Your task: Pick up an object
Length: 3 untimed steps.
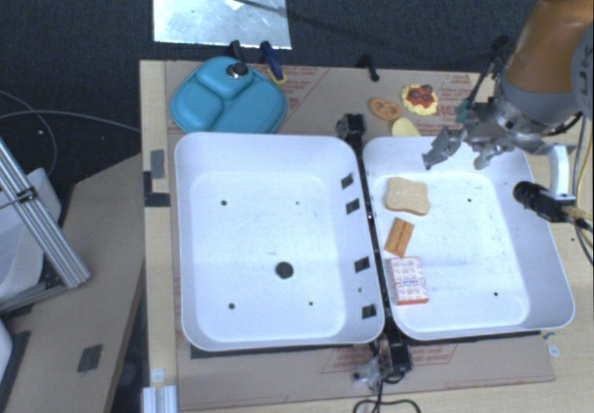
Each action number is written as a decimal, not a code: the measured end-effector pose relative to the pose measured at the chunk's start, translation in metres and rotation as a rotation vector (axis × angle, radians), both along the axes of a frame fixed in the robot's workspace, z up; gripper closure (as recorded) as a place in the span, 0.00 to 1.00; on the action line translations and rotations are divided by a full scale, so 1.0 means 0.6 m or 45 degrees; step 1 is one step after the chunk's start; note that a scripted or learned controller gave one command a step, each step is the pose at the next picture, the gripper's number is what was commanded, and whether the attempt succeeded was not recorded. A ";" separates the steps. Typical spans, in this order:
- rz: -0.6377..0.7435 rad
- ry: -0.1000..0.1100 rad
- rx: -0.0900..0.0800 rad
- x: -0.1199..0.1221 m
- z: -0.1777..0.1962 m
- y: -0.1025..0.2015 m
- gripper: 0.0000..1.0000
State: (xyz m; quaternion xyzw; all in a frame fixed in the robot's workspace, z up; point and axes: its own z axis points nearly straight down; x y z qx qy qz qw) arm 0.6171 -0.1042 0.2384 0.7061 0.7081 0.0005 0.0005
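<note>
My gripper (461, 153) hangs over the back edge of the right bin (520, 300), fingers spread apart and nothing between them. In that bin, a tan bread slice (407, 196) lies near the back left, below and left of the gripper. An orange cracker strip (399, 237) sits just in front of the bread. A small red-and-white packet (408, 279) lies further forward along the bin's left wall.
The left bin (232, 179) holds one small dark disc (284, 270). Behind the bins on the bench sit a blue divided plate (227, 97), a small pizza toy (419, 98), a tan cookie (383, 109) and a yellow piece (405, 128). A black divider (364, 216) runs between the bins.
</note>
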 end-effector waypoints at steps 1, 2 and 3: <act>0.005 0.001 0.000 0.088 -0.157 0.031 0.00; -0.007 0.004 -0.002 0.026 -0.185 -0.032 0.00; 0.004 -0.005 -0.002 -0.007 -0.257 0.031 0.00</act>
